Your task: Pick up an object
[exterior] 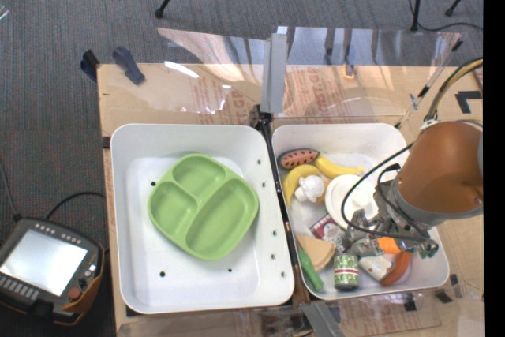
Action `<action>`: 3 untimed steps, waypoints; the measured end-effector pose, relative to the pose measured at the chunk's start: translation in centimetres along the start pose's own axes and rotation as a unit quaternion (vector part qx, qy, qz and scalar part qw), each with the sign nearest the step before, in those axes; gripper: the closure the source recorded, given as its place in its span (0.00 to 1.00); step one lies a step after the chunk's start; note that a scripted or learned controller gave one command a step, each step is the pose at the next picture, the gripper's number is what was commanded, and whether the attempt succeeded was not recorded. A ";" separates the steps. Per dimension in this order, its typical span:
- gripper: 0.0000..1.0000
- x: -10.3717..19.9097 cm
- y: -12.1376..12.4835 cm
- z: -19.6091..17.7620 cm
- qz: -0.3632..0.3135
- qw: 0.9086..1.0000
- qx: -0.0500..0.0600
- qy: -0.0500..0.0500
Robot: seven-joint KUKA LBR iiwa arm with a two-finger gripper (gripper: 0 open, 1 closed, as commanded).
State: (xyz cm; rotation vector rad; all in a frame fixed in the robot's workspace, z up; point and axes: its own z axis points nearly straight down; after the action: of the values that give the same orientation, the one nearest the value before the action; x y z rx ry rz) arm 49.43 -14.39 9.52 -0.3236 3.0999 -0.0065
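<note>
In the camera view, we see the arm (442, 170) reaching in from the right, its hand (377, 231) lowered into the right bin (394, 134) among the clutter. We cannot tell how far the hand is open, nor whether it grips anything. Just beside it lie a white plate (341, 197), a small can (346, 271) and an orange-red object (392, 264). Farther back rest a banana (335, 167) and a watermelon slice (299, 159). The left bin (134, 146) carries a green divided tray (203, 205).
</note>
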 end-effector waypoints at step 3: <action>0.00 -5.6 1.6 0.3 -0.082 0.997 -0.004 0.004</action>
State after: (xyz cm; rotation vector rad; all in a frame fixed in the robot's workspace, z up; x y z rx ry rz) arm 54.59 -11.62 9.39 -0.5785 3.0720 0.0002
